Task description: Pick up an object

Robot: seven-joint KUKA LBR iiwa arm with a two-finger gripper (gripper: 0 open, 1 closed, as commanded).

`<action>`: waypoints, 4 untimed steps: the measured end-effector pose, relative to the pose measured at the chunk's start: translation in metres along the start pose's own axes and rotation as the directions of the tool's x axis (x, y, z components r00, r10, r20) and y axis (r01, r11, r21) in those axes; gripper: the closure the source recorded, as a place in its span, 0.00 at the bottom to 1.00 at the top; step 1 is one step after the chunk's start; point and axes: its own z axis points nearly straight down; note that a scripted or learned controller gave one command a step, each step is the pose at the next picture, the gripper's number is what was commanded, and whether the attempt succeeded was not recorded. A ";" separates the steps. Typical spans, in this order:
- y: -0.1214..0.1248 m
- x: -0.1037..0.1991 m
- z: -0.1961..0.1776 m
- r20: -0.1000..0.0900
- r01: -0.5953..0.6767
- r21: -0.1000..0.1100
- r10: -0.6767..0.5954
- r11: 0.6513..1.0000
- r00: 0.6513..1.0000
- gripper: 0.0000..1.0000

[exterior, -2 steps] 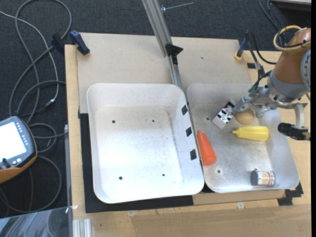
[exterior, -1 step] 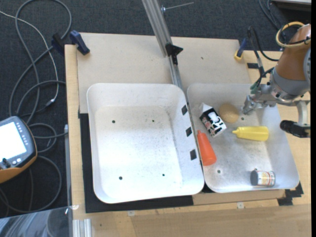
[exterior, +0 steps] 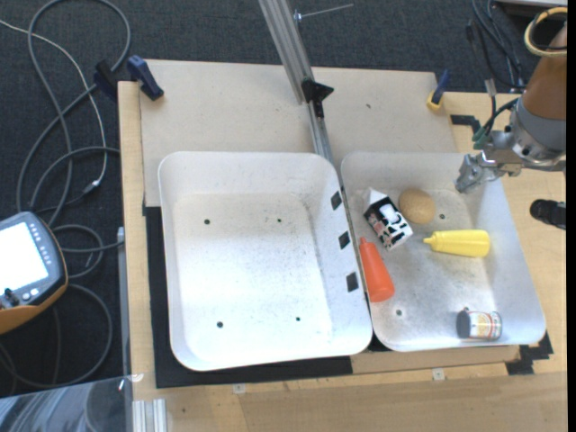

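your gripper hangs over the far right edge of the right bin; you cannot tell how it is set. nothing is held. nearest, just left of it, sits a tan round object, touching a black-and-white carton; below it lies a yellow bottle. risk: a descent here may strike the bin wall, or nudge the round one away. further left, a second white bin rests on the pale table; cables cross dark carpet beyond.
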 end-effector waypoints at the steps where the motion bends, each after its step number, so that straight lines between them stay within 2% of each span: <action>1: -0.001 -0.003 -0.065 0.001 -0.001 -0.001 0.001 1.000 1.000 1.00; 2: 0.000 -0.003 -0.089 0.000 -0.001 0.002 0.001 1.000 1.000 1.00; 3: -0.019 0.054 -0.078 -0.006 0.003 0.012 -0.003 1.000 1.000 1.00; 4: -0.033 0.100 -0.067 -0.006 0.003 0.012 -0.003 1.000 1.000 1.00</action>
